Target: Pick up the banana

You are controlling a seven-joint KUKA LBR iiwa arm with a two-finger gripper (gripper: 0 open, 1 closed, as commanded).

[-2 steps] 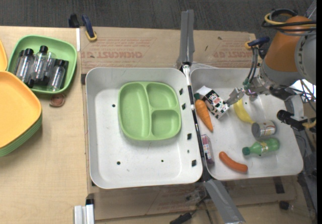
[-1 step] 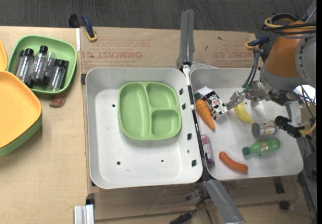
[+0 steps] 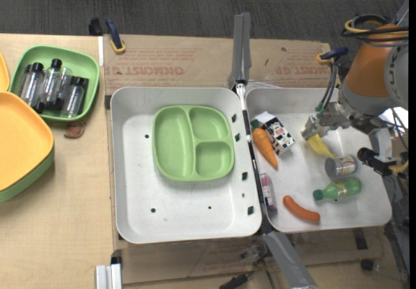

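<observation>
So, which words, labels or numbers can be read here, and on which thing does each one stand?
"CHEMCAST", printed in red and upside down, twice on the brown cardboard sheet behind the bins.
Small box beside the carrot: printed pattern, too small to read.
Green bottle label: blurred, unreadable.
Vials in the green tray: nothing readable.

You are working in a crowded right bin: the banana is sitting just under the gripper, with the can and green bottle crowding its 5 o'clock. At its 9 o'clock, bare floor is lying open before the carrot and small box.
</observation>
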